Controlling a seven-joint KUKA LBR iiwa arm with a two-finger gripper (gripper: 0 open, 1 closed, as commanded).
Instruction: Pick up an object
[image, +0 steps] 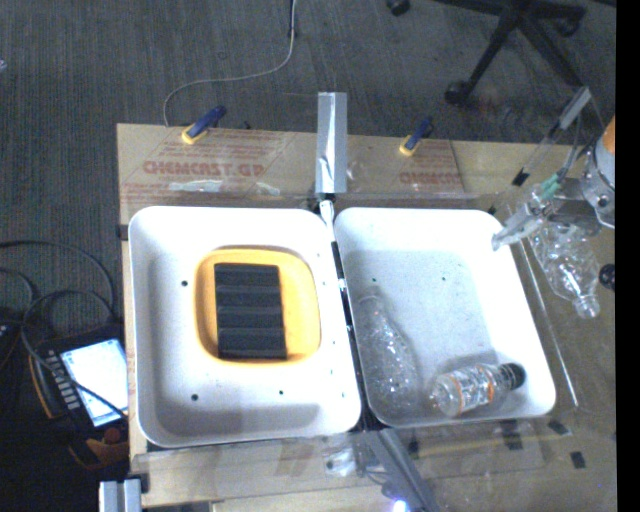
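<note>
Dark grey carpet (150, 60) spreads around my plywood bench (230, 165), with a chair base (520, 50) at the far side. Two white bins sit side by side: the left bin (160, 330) holds a yellow tray with a black ribbed insert (255, 308); the right bin (450, 270) holds two clear plastic bottles (385, 350), one with a dark cap (475, 385). My pincer (530, 215) hangs at the right bin's far right corner with another clear bottle (570, 265) just beside it; I cannot tell how far I am open.

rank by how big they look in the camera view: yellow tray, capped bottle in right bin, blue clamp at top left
1. Yellow tray, plainly the largest.
2. Capped bottle, lying in the right bin.
3. Blue clamp, smallest, though it sits farther from the camera, so its look may understate it.
</note>
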